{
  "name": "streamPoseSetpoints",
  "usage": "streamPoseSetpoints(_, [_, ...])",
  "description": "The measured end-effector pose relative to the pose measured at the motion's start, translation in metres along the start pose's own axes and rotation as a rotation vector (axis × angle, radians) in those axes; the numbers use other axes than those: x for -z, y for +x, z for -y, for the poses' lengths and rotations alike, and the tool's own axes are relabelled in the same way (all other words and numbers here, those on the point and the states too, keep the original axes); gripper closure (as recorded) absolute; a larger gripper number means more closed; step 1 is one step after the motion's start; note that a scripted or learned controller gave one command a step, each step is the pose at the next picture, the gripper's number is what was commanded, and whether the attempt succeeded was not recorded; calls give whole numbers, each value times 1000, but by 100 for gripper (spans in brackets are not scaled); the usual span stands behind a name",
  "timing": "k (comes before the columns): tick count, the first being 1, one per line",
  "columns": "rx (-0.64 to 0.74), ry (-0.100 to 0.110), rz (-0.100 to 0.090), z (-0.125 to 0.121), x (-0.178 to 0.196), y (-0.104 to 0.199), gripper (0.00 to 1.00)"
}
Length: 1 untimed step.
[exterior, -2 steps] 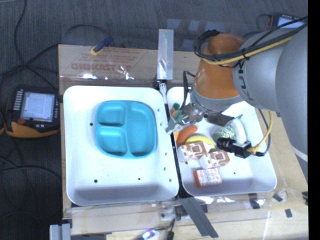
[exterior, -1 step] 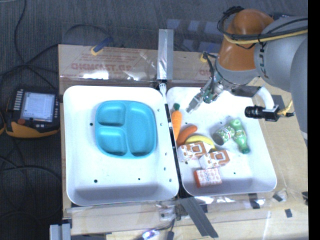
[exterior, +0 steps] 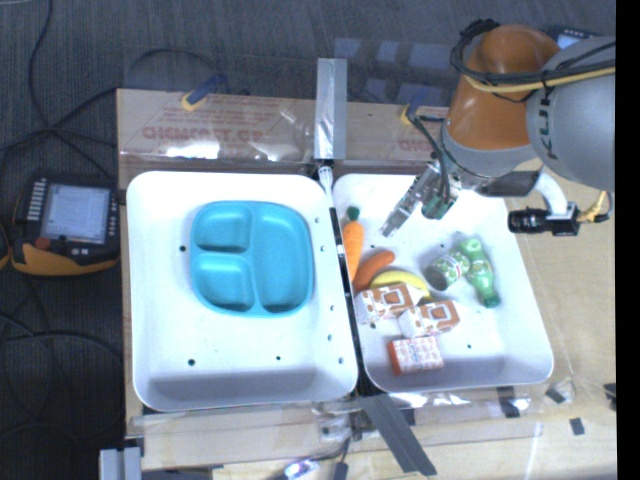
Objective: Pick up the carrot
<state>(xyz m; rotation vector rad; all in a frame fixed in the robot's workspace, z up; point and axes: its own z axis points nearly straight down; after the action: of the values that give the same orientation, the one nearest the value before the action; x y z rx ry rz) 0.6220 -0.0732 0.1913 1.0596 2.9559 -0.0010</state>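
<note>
Camera view: my pincer point(exterior: 412, 204) hangs spread and empty, just right of the carrot point(exterior: 352, 244). The carrot looks light, stiff and smooth; I'd grip across its thick middle.

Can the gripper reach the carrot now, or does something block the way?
Probably yes. The gripper hangs open just right of the carrot, bare bin floor between them. The carrot lies against the bin wall, which may hinder grasping.

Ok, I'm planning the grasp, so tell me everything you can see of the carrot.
The carrot is orange and tapered, with a small green top pointing away from the camera. It looks like smooth plastic. It lies flat in the right bin, against the left wall. An orange curved piece touches its lower end.
</note>
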Motion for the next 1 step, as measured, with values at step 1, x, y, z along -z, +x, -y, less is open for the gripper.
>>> streamPoseSetpoints(1, [-895, 6, -2, -3, -9, 44, 100])
